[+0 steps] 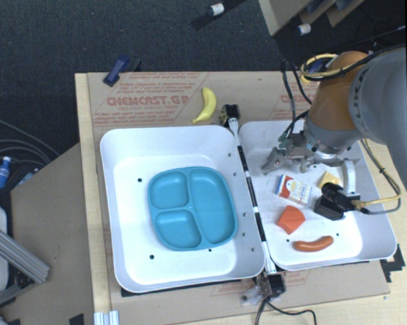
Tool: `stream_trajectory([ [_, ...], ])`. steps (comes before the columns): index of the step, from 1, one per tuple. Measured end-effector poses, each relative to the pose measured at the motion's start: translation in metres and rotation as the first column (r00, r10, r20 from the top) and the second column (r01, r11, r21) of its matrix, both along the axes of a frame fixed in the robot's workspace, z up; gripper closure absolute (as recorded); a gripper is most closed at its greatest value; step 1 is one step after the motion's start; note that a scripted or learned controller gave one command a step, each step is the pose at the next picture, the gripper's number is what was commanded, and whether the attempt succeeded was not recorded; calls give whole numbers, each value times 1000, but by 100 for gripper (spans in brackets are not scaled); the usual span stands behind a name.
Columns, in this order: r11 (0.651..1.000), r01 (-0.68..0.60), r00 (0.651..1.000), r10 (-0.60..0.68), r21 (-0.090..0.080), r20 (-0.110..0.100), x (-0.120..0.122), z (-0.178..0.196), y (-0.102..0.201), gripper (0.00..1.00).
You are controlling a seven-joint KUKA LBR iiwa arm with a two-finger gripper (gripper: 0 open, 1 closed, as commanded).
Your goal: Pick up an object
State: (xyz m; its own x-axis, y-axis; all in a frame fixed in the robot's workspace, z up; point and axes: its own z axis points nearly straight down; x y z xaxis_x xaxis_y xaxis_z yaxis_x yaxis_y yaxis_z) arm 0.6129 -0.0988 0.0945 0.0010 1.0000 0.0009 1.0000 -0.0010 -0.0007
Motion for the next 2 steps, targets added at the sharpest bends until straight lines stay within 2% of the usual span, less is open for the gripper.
stream_trajectory([
  [1, 1000, -2, 1000, 2, -1, 1, 42, -10, 2, 0],
  [2, 1000, -2, 1000, 2, -1, 3, 43, 1, 2, 100],
])
